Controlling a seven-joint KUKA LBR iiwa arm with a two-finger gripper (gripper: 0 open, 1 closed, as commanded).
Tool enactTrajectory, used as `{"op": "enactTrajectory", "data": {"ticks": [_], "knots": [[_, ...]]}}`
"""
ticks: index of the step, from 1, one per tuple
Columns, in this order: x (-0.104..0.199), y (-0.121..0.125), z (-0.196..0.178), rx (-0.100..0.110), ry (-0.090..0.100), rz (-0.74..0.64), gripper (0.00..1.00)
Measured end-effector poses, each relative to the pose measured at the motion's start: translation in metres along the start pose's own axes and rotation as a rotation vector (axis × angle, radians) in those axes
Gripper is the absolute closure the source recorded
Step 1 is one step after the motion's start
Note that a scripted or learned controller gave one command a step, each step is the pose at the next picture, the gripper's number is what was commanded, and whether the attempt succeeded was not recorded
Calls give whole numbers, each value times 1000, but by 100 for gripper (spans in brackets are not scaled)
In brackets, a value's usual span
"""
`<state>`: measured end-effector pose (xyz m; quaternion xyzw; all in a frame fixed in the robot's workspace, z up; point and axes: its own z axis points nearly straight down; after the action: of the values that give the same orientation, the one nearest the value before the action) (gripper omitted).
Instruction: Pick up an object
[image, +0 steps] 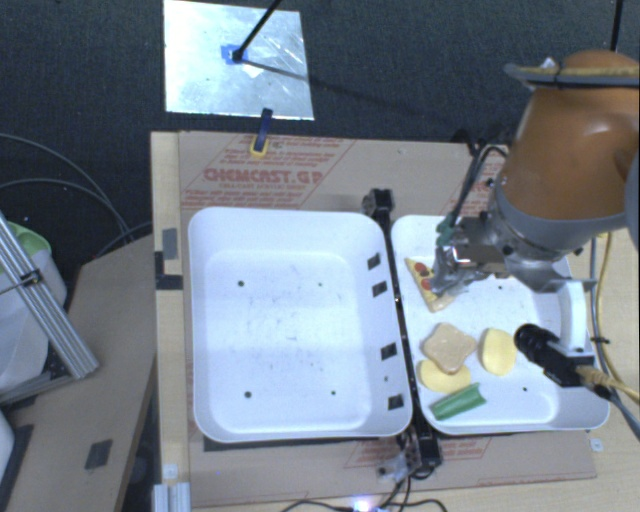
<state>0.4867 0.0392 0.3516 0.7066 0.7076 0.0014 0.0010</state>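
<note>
Where the gripper meets the cream, red-dotted pizza slice, its state cannot be told.

bins: 2, the left bin beside the right bin
right bin holds:
pizza slice: 1
bread: 1
yellow pieces: 2
green piece: 1

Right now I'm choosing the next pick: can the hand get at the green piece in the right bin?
Probably yes. The green piece lies uncovered near the right bin's front wall, apart from the hand, which is over the pizza slice. The nearby wall may crowd it.
</note>
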Motion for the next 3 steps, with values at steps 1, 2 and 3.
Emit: {"op": "enactTrajectory", "data": {"ticks": [1, 2, 3], "knots": [[-79, 28, 100, 10, -4, 9, 100], [8, 44, 95, 1, 3, -11, 100], [13, 24, -17, -11, 2, -5, 100]]}}
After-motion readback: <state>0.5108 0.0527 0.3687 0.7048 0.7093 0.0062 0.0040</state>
